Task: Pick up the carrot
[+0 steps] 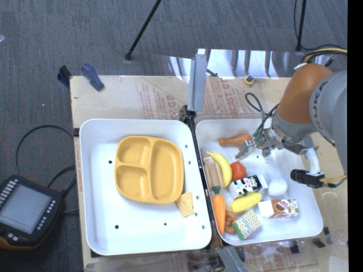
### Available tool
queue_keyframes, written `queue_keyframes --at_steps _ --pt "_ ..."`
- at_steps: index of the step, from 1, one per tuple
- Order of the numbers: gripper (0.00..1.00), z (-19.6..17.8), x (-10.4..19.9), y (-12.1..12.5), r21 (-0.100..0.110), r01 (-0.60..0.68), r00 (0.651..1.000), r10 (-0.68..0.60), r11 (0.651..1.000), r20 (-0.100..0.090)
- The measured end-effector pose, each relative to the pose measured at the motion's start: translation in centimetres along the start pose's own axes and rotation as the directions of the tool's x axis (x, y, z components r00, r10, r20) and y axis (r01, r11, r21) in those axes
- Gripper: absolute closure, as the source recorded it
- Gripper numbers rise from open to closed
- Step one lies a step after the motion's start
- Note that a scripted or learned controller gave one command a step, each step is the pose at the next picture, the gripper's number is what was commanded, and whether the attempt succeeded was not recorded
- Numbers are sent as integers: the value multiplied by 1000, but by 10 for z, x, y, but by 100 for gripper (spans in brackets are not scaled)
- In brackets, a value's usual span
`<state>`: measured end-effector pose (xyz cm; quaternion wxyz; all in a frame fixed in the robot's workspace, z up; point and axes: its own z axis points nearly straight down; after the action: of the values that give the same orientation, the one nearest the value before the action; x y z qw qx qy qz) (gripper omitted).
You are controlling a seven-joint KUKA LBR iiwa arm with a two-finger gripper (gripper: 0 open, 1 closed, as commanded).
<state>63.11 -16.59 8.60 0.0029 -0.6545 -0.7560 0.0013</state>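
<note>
The carrot [219, 209] is orange with a green top. It lies lengthwise along the left wall of the right bin [309, 222], near the front, with its green end pointing to the back. My gripper [255, 147] hovers over the back middle of that bin, well behind and to the right of the carrot. Its fingers stand open with nothing between them. An orange-brown sausage-like piece [235, 140] lies just left of the fingertips.
Around the carrot crowd a banana [222, 165], a bread stick [211, 173], a red tomato [239, 170], a cow-print carton [248, 184], corn [245, 202], an egg [277, 187], a brown carton [279, 208] and a patterned box [248, 223]. The left bin holds a yellow divided plate [150, 169] and a cracker [185, 204].
</note>
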Motion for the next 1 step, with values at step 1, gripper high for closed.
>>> queue_keyframes --at_steps 1 --pt "0 -146 36 21 -18 -87 996 87 996 3"
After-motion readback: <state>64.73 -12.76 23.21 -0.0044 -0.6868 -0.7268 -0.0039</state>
